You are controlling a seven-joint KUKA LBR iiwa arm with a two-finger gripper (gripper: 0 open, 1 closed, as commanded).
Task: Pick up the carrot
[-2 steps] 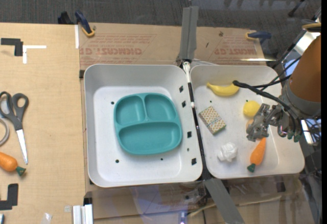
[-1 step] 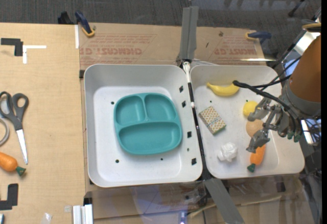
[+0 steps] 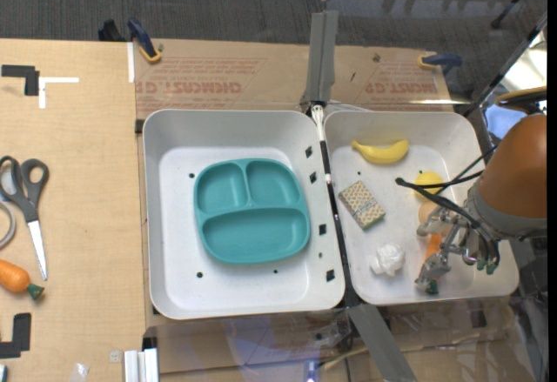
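A small orange carrot (image 3: 430, 265) with a green stem end lies near the front right of the right bin (image 3: 365, 295), running from about the bin's middle height down toward its front wall. My gripper (image 3: 451, 241) hangs right over the carrot's upper end, reaching in from the right under the grey arm with its orange band (image 3: 527, 164). The gripper's body and cables hide part of the carrot. A second carrot (image 3: 14, 277) lies outside the bins, on the wooden bench at the far left.
In the right bin are a banana (image 3: 380, 150), a yellow fruit (image 3: 428, 184), a patterned little box (image 3: 361, 204) and a white crumpled lump (image 3: 388, 259). The left bin (image 3: 165, 197) holds a teal divided plate (image 3: 251, 210). Scissors (image 3: 26, 197) lie on the bench.
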